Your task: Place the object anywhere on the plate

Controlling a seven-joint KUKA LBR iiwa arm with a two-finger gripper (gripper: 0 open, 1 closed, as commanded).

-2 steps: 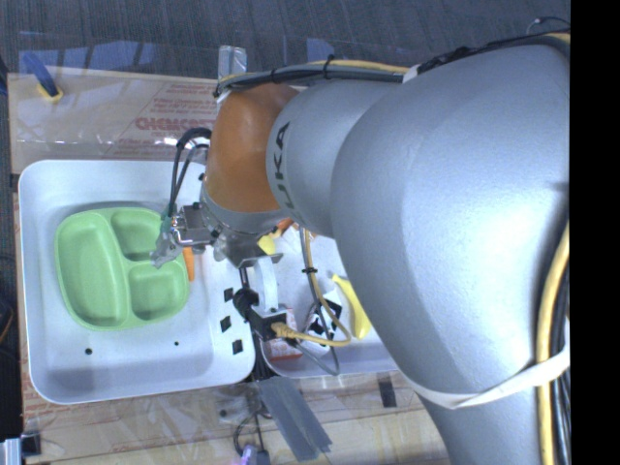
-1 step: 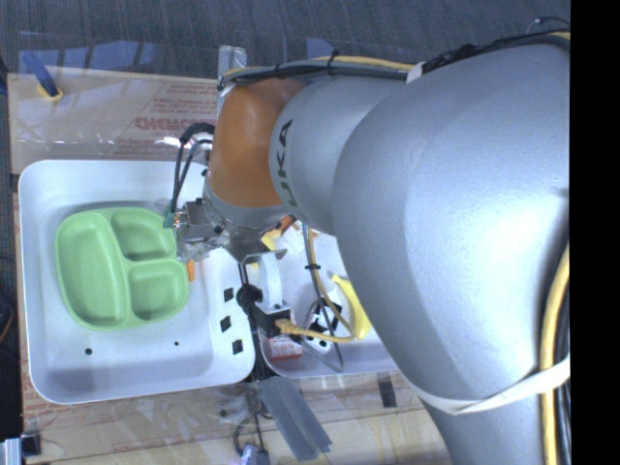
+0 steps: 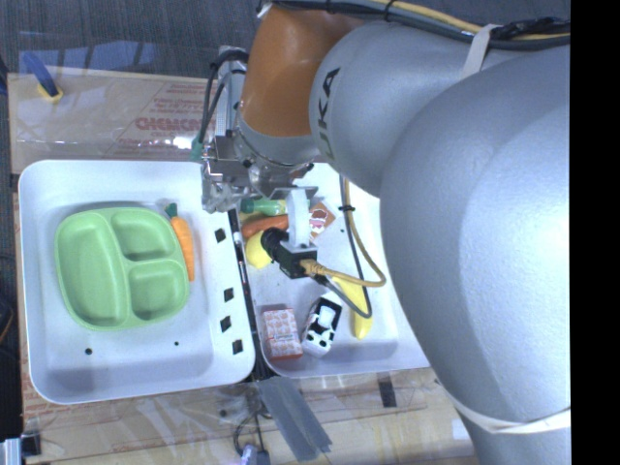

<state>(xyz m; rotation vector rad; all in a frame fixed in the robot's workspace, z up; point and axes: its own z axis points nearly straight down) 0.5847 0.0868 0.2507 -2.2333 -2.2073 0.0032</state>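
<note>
Although the big grey arm point(image 3: 455, 211) with its orange band fills much of the right side, the left shallow white bin point(image 3: 58, 366) is plain to see. A light green plastic plate with three compartments point(image 3: 121, 264) lies in it, towards its left half. Just beside the plate's right rim lies a small orange toy carrot with a green top point(image 3: 184, 245); it looks to be touching or nearly touching the rim, but it is on the bin floor and not on the plate. Its long axis runs roughly up and down the view, with the green top at the far end and the tapered orange tip pointing towards the near edge.

The gripper point(image 3: 254, 200) hangs over the divide between the two bins, at the far left corner of the right shallow white bin point(image 3: 387, 342), near the carrot's green end yet apart from it. Whether it is spread or closed cannot be told, as the wrist hides it.

Below the wrist in the right bin lie a yellow banana-like toy point(image 3: 356, 316), a small reddish printed packet point(image 3: 281, 332), a black and white object point(image 3: 323, 325) and an orange and green item point(image 3: 263, 223). Both bins rest on a wooden surface point(image 3: 407, 424).
</note>
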